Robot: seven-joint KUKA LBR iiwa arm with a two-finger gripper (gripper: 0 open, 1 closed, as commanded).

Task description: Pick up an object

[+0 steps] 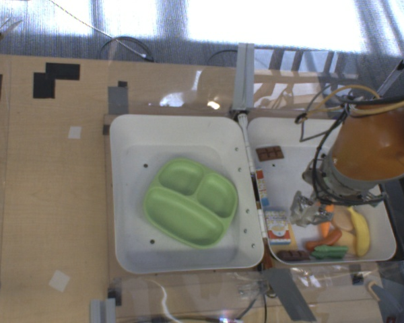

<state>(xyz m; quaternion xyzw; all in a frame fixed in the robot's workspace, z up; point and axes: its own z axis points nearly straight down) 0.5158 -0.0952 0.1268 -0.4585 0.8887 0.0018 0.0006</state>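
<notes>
**Pincer Low in the Right Bin, Among Toy Food**

Reaching in from the right: grey arm with orange band [376, 147], wrist bent down over the right bin [283, 136]. Pincer [308, 210] down near the bin floor, close to the front cluster of items; impossible to tell whether spread or pressed together, and nothing seen between the tips.

Just right of the pincer, a yellow banana [359, 230], lying lengthwise. Beside it toward the centre, an orange carrot-like piece [325, 237], and in front of that a green pod-shaped piece [330, 252], touching or nearly so. Left of the pincer, a small white carton with blue and red print [279, 225]. At the front edge, a dark brown bar [293, 255]; another brown chocolate bar [269, 153] well apart near the back.

In the left bin [128, 247], a green divided plate [190, 201] with three compartments, lying tilted to the bin's sides. Both bins side by side on the tan desk [47, 200].
</notes>
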